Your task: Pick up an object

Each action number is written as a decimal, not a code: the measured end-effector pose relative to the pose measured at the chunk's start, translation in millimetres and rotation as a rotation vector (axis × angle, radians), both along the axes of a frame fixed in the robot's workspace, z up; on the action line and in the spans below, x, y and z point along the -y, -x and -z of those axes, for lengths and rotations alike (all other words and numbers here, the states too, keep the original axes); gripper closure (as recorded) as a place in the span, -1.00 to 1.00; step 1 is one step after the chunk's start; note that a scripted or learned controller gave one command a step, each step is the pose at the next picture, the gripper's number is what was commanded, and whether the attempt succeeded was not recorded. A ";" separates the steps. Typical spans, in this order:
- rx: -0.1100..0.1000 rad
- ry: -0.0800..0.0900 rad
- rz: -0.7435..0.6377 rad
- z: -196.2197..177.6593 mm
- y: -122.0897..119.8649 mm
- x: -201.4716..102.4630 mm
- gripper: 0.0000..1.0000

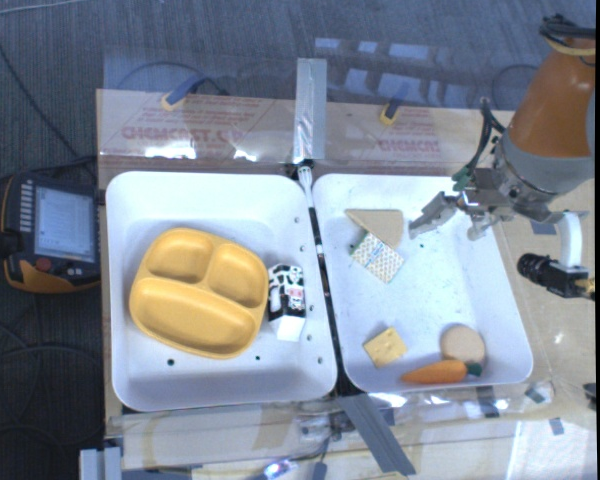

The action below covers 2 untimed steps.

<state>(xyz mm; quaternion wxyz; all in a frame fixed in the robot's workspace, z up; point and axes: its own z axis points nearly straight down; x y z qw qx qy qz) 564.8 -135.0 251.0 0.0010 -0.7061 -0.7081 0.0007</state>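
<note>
Two white bins (320,268), one yellow tray (200,290), one carrot (435,372), one cheese wedge (384,347)

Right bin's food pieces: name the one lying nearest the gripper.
The tan wedge at the right bin's upper left, just left of the gripper. The patterned packet lies below it; the cheese cube, round bun and carrot sit at the bottom edge.

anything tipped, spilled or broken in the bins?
Nothing stands out. The yellow divided plastic plate lies flat in the left bin, with the small black-and-white cow figure at its edge. The orange toy carrot and yellow cheese block lie apart, intact.
</note>
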 end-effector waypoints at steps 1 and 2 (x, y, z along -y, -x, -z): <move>-0.003 0.001 0.026 90.2 -47.8 -39.4 -1.00; -0.001 0.001 0.026 89.4 -48.2 -39.4 -1.00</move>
